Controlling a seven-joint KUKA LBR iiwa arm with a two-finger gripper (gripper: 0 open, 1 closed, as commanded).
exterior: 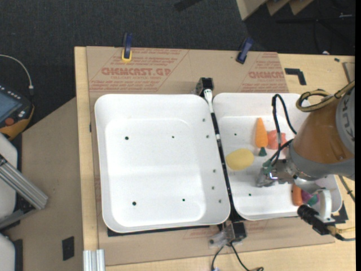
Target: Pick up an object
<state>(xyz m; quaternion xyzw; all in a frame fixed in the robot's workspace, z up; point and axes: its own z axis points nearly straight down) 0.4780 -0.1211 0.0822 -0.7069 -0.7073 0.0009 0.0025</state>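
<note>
The worktop (169, 61) is covered with brown cardboard, and two white bins are set on it side by side. The left bin (113, 151) is the larger in view. The right bin (242, 205) is partly covered by the grey arm (324, 140). In the right bin, a yellow object (240, 158) lies just left of the end effector (266, 176). An orange cone (260, 132) lies farther back. Whether the end effector is open or closed cannot be determined.
</note>
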